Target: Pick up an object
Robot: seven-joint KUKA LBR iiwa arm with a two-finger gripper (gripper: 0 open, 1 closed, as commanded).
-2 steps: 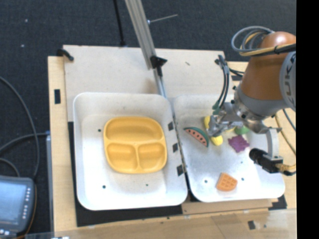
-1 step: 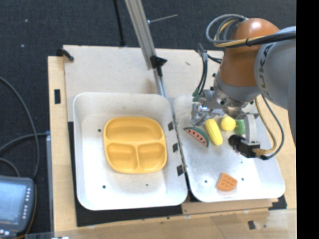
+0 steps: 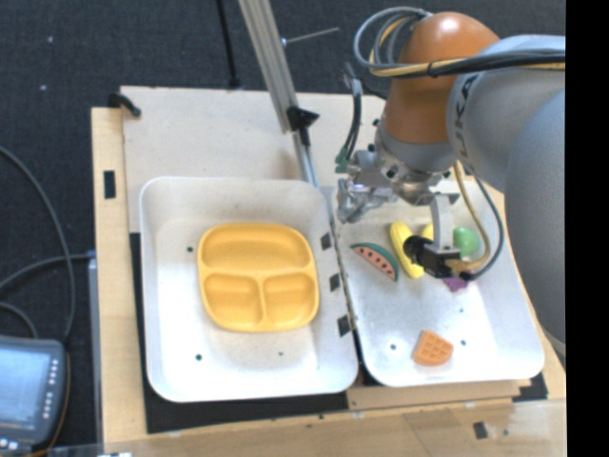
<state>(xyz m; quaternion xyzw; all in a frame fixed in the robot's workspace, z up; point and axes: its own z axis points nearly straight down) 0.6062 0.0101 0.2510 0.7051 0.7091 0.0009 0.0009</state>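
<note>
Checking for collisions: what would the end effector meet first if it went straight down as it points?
Probably bare floor of the right bin near its top-left corner; the watermelon slice lies just beside that line, though depth is unclear.

My grey arm (image 3: pixel 519 112) reaching in from the right, orange band (image 3: pixel 433 74) above the wrist tilted down and left, cables looped over it, gripper (image 3: pixel 350 198) hanging low at the wrist's left, fingertips too small for me to judge

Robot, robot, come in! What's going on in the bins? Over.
Gripper low over right bin's back-left corner. Watermelon slice close beside, not held. Banana lies nearby.
</note>
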